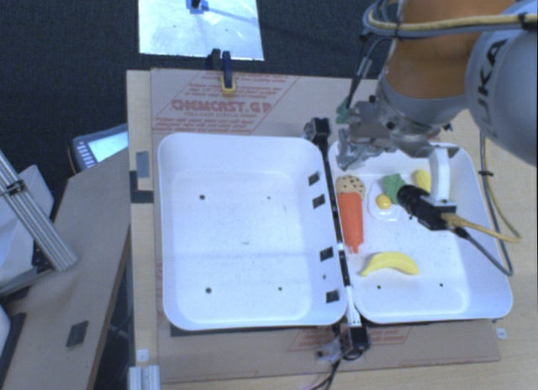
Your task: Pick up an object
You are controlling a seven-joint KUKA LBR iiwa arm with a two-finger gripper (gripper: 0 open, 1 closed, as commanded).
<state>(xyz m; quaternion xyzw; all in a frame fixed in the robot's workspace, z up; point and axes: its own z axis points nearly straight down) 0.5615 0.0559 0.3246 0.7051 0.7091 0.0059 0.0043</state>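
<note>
In the right bin (471, 296), a banana (389, 264) lay nearest the front edge. Behind it a carrot (351, 218) ran along the divider, a cookie (350, 185) touching its far end. A fried egg (384, 204), a green piece (392, 185) and a yellow piece (422, 180) sat just beyond. The gripper (357, 151) hung over the bin's far left corner; whether it was apart or together could not be told. The left bin (244, 220) lay alongside.
</note>
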